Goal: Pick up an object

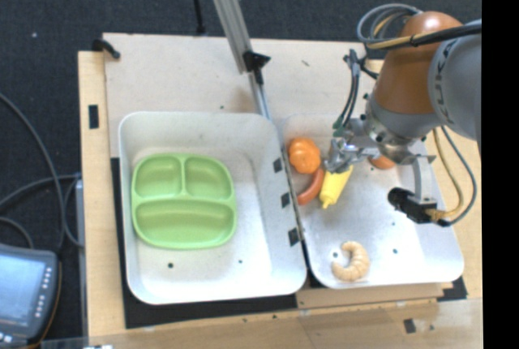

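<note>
Where the gripper (341, 161) hangs: above yellow toy (334, 187); right bin (422, 246)

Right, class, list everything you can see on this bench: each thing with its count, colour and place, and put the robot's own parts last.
Bins: two, white; left bin, right bin, side by side on the bench.
Divided plate: one, green, in the left bin.
Orange: one, orange, right bin, by the left wall.
Sausage: one, orange-red, right bin, just below the orange.
Corn cob: one, yellow, right bin, under the end effector.
Croissant: one, tan, right bin, near the front.
Metal rail: one, silver, slanting over the bench's back.
Arm: one, grey and orange, from the right.
End effector: one, metallic, over the corn cob.
</note>
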You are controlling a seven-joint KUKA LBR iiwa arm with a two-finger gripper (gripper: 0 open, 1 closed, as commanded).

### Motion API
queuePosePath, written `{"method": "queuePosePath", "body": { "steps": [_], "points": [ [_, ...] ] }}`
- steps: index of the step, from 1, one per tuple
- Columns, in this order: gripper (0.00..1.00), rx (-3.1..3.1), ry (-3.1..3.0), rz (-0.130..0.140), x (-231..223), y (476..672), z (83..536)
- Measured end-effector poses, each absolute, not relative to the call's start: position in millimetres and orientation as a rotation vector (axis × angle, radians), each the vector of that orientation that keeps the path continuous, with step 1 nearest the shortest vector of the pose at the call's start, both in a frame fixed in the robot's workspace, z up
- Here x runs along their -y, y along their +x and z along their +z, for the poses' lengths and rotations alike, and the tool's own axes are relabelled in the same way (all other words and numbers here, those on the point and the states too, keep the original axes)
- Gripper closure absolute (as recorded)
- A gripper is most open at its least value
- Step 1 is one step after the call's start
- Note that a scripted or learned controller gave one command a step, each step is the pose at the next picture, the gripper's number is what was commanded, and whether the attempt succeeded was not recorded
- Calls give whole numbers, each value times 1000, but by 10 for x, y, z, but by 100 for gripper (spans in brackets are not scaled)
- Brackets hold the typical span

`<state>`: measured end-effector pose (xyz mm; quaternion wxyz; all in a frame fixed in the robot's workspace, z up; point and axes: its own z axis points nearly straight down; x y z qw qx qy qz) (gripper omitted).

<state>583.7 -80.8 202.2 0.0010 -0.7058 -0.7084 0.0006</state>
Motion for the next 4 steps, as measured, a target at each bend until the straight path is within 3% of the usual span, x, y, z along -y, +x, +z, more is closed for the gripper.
{"method": "queuePosePath", "body": {
  "steps": [1,2,3,4],
  "points": [
    [0,2220,-2221,1,821,5834,2029],
    [0,2227,-2231,-8,1430,5377,3731],
    [0,2231,-2223,-7,1371,5455,4329],
    [0,2215,-2229,6,1963,5159,3836]
  ]
}}
